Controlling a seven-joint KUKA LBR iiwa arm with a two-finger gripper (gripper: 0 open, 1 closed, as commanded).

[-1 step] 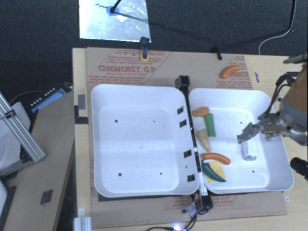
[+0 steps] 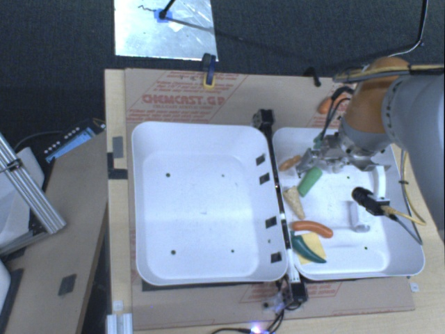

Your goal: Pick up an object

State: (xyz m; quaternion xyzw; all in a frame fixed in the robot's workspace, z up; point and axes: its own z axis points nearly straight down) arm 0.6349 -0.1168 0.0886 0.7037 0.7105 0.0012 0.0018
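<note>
Camera view: it looked down at a slant on both bins, with the arm entering from the right.
Likeliest target: a green piece [image 2: 311,181] lay tilted in the right bin [image 2: 389,264], near that bin's left wall and toward its far edge.
Gripper [image 2: 315,160]: it hung just beside the green piece, on its far side. Whether it was parted or closed could not be made out, and nothing was seen held.
Near neighbours: an orange piece [image 2: 288,163] sat by the far-left corner, and a pale cone [image 2: 295,202] lay just nearside of the green piece.
Further neighbours: a red-orange sausage [image 2: 312,228] and a teal-and-yellow piece [image 2: 309,249] lay toward the near-left corner.
Step in hand: judged to be the approach, with no grasp made yet.
Doing it well: centre over the green piece, line up across its narrow width, and descend straight. The cone and the left wall were close, so a sideways nudge could push the piece against them.
Arm [image 2: 410,110]: it was bent over the far-right corner, the wrist angled down and leftward.
Left bin [image 2: 201,207]: it stood alongside, away from the work.
</note>
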